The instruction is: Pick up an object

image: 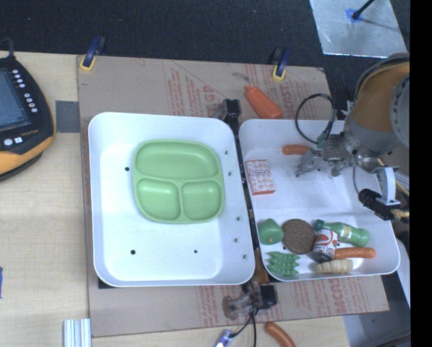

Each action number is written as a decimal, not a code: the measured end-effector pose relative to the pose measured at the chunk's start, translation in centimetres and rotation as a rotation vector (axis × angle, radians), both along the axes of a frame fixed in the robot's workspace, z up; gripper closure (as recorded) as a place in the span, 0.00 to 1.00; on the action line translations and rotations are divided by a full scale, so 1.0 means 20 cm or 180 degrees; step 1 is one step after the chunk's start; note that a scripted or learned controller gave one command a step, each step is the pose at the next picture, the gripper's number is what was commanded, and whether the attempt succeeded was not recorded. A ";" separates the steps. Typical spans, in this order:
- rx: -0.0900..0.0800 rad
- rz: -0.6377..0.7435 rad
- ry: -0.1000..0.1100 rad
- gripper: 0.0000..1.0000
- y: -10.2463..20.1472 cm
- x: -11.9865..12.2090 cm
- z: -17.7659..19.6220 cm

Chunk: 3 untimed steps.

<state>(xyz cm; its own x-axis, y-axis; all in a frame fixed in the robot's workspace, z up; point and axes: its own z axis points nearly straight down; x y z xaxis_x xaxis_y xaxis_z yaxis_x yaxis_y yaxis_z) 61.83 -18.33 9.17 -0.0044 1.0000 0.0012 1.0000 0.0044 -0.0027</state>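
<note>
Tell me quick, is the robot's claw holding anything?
Gripper: open, holding nothing; it sits low in the right bin, just below a small orange carrot.

Robot lab: teach pendant [13, 118], clamped bench [42, 223].

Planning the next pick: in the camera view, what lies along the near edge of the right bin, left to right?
Green pepper → brown cookie → green bottle. The items heaped below them overlap too much to order.
</note>
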 end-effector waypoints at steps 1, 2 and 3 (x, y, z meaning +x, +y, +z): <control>-0.0003 0.0007 0.0000 0.00 -0.08 0.19 0.00; -0.0005 0.0027 0.0006 1.00 -0.08 0.19 0.05; -0.0005 0.0029 0.0007 0.00 -0.08 0.19 0.05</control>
<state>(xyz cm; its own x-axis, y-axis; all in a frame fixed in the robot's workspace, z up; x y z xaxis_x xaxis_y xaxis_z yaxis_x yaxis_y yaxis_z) 65.67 -19.99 10.25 -0.0134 0.9999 -0.0002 0.9999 0.0134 -0.0050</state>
